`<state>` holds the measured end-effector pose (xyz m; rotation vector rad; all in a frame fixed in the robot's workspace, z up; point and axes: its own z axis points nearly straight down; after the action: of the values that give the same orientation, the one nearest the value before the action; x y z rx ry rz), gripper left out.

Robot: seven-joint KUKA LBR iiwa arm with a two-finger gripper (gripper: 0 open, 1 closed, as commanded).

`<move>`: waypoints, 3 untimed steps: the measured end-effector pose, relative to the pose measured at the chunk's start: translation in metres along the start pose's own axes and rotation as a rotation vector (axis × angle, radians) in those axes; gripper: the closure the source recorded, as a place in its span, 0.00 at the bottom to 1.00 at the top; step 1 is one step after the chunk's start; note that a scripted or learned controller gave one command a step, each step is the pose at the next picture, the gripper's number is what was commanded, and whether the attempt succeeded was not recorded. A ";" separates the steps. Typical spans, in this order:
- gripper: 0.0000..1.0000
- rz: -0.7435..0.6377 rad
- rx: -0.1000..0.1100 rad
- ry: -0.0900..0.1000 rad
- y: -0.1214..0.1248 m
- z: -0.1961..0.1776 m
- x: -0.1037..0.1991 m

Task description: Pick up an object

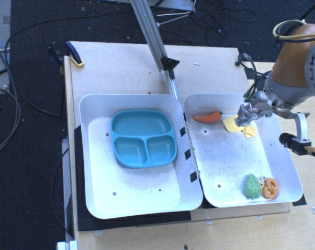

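My gripper (244, 115) hovered over the yellow piece (233, 125) just right of the carrot (208, 117); I couldn't tell its state. I judged a straight, centred descent best.

Robotics lab, plywood bench (121, 66) (two white bins), loose cables (27, 103) on dark floor, metal strut (149, 27)

You have two white bins (95, 191) on a pale desk (121, 66). The divided tray (144, 138) is teal blue. You see an orange carrot (206, 117), a yellow piece (231, 125), a green lump (252, 186) and an orange-brown pretzel (270, 188).
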<state>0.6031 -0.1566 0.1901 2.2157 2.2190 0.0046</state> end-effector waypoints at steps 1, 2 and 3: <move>1.00 -0.001 -0.002 -0.001 0.002 -0.065 -0.001; 1.00 -0.006 0.008 0.004 -0.020 -0.059 0.059; 1.00 -0.006 0.008 0.004 -0.041 -0.066 0.112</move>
<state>0.5620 -0.0444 0.2553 2.2146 2.2319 0.0007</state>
